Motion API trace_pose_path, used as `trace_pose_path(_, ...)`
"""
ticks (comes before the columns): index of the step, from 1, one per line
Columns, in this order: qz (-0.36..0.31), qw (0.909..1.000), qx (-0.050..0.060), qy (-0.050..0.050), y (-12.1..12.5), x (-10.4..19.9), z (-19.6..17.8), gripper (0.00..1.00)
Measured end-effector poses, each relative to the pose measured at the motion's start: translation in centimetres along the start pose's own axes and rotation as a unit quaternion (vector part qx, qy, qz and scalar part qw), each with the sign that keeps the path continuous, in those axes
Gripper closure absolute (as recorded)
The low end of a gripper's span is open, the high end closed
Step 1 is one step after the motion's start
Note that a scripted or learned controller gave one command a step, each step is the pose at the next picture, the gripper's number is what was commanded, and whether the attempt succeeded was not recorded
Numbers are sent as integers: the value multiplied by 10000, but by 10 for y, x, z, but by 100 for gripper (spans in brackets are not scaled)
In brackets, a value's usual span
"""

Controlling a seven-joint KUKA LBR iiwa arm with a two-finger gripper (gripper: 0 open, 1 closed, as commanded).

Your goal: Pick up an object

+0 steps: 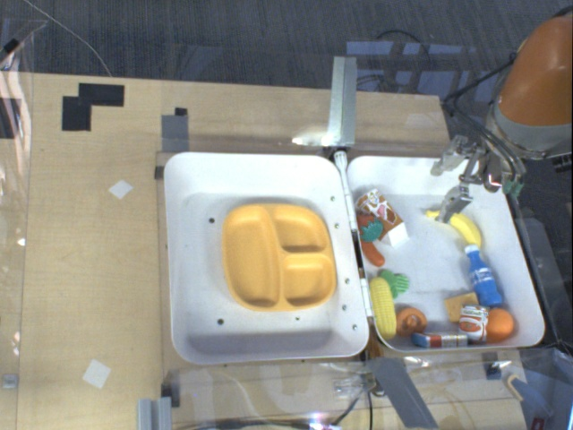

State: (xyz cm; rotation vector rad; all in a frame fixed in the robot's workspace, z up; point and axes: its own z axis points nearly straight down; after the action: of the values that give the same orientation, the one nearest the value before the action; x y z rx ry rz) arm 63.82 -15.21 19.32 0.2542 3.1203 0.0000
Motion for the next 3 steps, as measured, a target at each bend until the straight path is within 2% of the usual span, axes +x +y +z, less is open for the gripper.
trace_pose_path(1,-782,9969,-6,16,53,18,102,0)
trace_pose_path(2,26,10000,-3,30,55,61,67,0)
trace_pose_path(3,25,10000,-2,35,55,61,67,0)
